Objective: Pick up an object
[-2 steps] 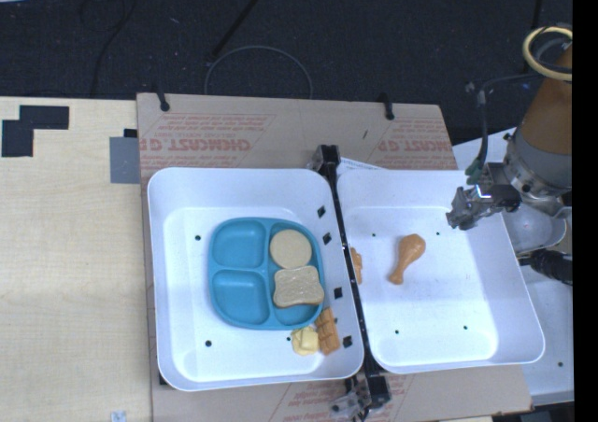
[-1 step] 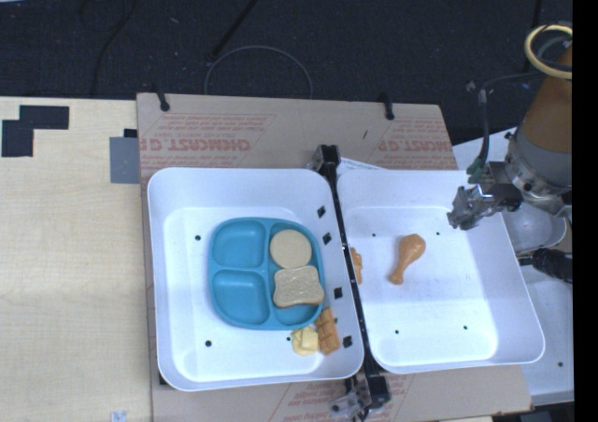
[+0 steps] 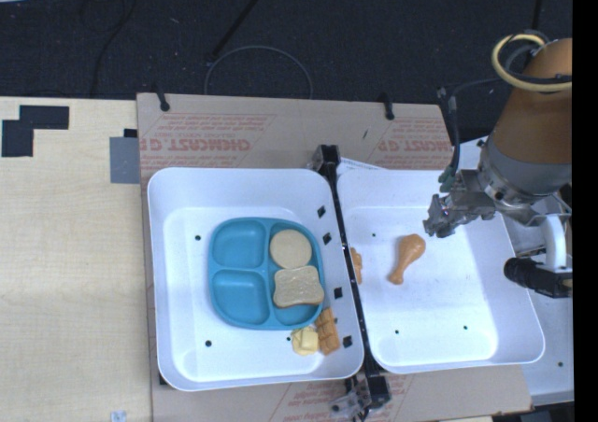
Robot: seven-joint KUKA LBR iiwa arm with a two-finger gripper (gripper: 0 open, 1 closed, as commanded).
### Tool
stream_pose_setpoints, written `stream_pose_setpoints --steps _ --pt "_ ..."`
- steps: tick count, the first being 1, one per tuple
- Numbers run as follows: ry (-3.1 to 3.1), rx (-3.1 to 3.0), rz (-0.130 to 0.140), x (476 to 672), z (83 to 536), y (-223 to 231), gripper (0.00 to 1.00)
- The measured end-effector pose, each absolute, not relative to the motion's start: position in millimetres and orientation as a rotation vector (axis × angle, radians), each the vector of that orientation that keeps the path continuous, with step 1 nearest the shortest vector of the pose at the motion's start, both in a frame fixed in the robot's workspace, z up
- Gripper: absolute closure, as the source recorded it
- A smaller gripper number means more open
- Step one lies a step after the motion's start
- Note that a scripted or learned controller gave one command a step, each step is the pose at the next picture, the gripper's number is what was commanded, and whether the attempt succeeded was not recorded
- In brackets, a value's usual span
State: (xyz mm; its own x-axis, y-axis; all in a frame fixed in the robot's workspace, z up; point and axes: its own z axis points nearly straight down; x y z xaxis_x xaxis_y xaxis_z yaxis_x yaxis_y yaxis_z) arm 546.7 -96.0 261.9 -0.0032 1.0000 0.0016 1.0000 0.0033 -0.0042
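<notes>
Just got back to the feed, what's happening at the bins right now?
The arm reaches in from the right, its gripper above the right bin. A toy drumstick lies on that bin's floor, just left of and below the gripper; nothing shows between the fingers, so it is not picked up yet. In the left bin, a blue divided plate holds a round cookie and a bread slice. Yellow and orange food pieces sit off the plate's lower right corner.
</notes>
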Motion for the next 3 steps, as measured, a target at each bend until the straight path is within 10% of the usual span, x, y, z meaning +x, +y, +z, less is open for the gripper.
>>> stream_pose_setpoints --steps 3 --pt "-2.223 -2.214 0.003 511.3 252 47 1.0"
